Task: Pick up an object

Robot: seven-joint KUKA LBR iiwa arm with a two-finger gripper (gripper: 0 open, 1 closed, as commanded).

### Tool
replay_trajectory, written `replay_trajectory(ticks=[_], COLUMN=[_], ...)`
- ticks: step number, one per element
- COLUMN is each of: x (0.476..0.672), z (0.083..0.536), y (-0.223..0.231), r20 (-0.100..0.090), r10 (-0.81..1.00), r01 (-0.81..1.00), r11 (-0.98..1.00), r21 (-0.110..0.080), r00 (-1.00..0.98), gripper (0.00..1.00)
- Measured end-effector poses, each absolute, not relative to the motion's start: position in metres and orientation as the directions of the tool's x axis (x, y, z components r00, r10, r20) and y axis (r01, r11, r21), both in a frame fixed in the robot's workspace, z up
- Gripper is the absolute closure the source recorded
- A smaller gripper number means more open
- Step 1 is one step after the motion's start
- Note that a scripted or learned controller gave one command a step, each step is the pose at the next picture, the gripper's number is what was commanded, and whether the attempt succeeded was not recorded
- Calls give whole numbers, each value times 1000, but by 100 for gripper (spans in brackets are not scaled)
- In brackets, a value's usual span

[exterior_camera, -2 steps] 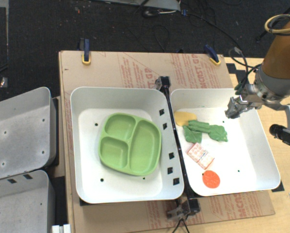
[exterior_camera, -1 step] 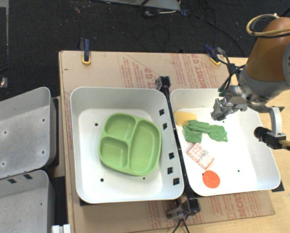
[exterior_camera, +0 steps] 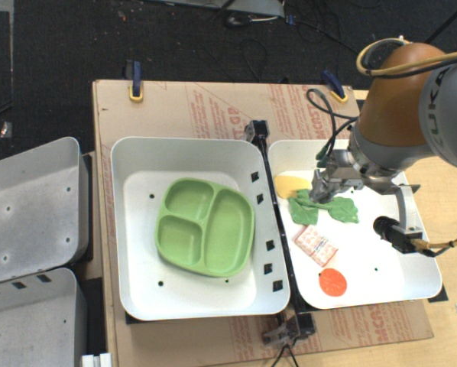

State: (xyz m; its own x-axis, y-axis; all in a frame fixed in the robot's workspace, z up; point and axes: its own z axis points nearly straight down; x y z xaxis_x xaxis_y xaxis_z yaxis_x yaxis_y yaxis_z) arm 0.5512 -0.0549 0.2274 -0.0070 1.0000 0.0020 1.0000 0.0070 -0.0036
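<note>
Green leafy piece [exterior_camera: 324, 207] is seen in the right bin [exterior_camera: 423, 277], directly under the gripper [exterior_camera: 323, 192]; jaw state cannot be told. Being thin and flat, it could be missed or slipped off.

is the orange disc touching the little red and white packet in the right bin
Apart. The camera view shows bare white bin floor between the orange disc and the packet.

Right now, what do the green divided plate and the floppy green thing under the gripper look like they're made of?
Green divided plate: likely hard plastic, smooth with a soft sheen and moulded compartments. Floppy green thing: looks like thin fabric or soft plastic, matte, lying crumpled and flat with ragged edges; hard to be sure.
</note>
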Motion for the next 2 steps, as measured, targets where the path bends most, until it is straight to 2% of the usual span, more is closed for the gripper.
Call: replay_trajectory(ticks=[1, 2], x=[535, 521], z=[219, 232], y=[2, 47], r20=[2, 1], r10=[1000, 1000], r01=[1000, 1000], r11=[8, 7], r21=[-3, -1], r00=[-8, -7], gripper=[100, 100])
